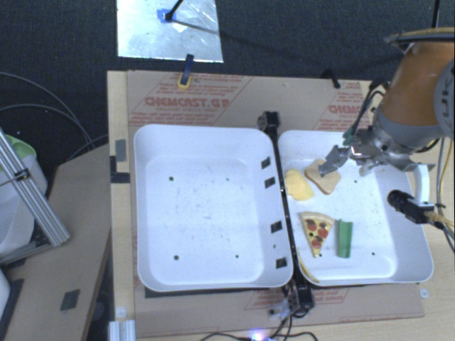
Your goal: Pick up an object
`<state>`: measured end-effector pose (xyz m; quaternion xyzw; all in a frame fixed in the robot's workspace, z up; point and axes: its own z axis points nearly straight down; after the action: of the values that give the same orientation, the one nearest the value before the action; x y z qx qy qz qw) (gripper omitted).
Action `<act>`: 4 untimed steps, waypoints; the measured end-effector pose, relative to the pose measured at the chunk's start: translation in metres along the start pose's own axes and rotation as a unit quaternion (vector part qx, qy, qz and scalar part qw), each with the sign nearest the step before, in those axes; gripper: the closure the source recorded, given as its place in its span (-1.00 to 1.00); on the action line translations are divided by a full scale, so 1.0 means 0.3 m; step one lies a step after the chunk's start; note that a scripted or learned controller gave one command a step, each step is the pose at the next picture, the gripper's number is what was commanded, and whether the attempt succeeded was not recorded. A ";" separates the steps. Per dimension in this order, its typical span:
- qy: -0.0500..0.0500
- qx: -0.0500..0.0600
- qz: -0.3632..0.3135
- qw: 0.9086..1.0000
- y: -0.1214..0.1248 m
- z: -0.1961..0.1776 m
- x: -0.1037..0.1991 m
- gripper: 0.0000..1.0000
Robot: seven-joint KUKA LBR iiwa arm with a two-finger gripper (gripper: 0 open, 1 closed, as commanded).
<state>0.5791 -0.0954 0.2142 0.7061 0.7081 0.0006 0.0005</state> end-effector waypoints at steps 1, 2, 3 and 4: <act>0.001 0.005 0.002 1.000 -0.321 0.425 0.036 -1.00; 0.000 -0.001 0.001 1.000 -0.300 0.372 0.034 1.00; 0.001 -0.005 -0.005 1.000 -0.159 0.082 0.267 1.00; 0.002 -0.004 -0.005 1.000 -0.280 -0.186 0.470 1.00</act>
<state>0.4947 0.0453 0.2699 0.7029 0.7113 0.0048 0.0016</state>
